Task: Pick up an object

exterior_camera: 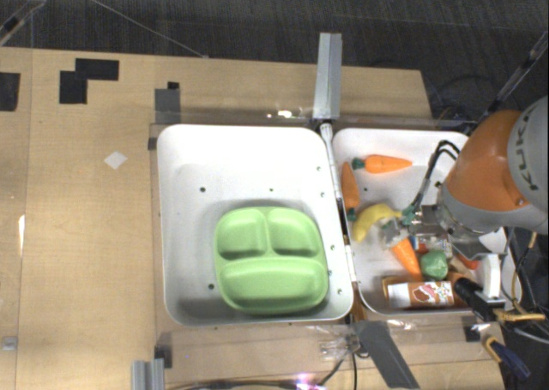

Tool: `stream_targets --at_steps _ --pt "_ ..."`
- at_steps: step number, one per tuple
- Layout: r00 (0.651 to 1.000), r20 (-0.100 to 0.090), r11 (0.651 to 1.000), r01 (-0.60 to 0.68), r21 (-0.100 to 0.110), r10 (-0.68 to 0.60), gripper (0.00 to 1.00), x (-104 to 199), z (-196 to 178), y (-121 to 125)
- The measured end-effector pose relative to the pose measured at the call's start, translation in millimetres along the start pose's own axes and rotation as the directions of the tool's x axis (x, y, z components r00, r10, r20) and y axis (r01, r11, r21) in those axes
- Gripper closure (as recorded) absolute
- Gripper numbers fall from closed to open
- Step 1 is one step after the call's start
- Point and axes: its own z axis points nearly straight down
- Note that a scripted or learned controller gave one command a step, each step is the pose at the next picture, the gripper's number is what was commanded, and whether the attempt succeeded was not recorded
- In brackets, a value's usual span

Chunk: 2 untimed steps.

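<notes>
Two bins: they are sitting side by side on the bench; the left bin (180, 208) is holding a green divided plate (270, 258), while the right bin (371, 298) is carrying the toy food.

Candidates in the right bin: an orange carrot (386, 164) is lying near the far wall; a second carrot (349, 184) is running along the left wall; a yellow banana (371, 219) is curving near the middle; a small orange piece (406, 256) is lying just beside a green item (434, 265); a sauce bottle (422, 293) is lying on its side against the near wall.

Arm: it is reaching in from the right, its orange band (480, 176) hanging over the right bin.

Gripper (410, 230): it is hovering low among the banana, the small orange piece and the green item; how the jaws are standing I cannot tell, as the wrist is covering them and the small parts are blurring together.

Step in hand: it appears to be the descent or the closing onto a target, probably the small orange piece or the banana; nothing is visibly sitting between the fingers.

Next move: it is calling for a firm close on one single item, then a straight lift clear of the crowded neighbours, since these are lying close enough to be nudged or pinched together.
</notes>
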Motion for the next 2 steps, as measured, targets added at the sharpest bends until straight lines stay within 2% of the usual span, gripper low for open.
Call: stream_targets --at_steps 1,2 --pt "0.987 0.005 0.987 0.158 -0.015 -0.158 0.00 -28.1 19.7 4.4" --pt "0.987 0.009 0.987 0.159 -0.026 -0.158 1.00 -27.7 6.3 8.2"
